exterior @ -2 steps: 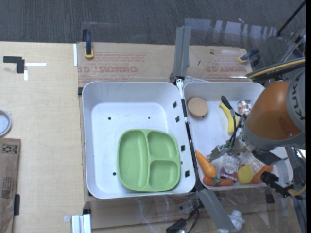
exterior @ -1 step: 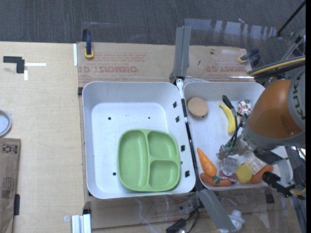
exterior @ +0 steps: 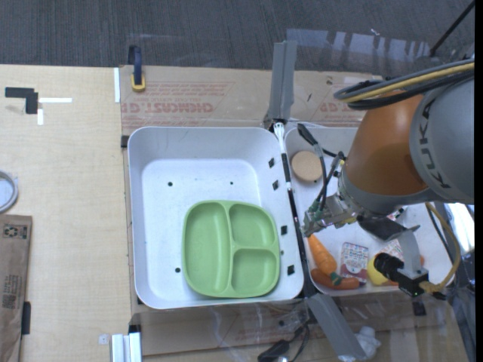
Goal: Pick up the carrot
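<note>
Pale desk (exterior: pixel 60 164) carries two white bins; the left bin (exterior: pixel 151 202) holds a green plate (exterior: pixel 230 247). The carrot (exterior: pixel 323 253) lies in the right bin (exterior: pixel 336 138) toward the desk's front edge, seemingly just beside the claw (exterior: pixel 323 217); whether the claw is spread, I cannot tell.

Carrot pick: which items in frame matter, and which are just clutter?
Job:
- carrot
- right bin, where it lies

Lying about:
- green divided plate in the left bin
- tan round disc
- small printed packet
- yellow item, partly hidden
</note>
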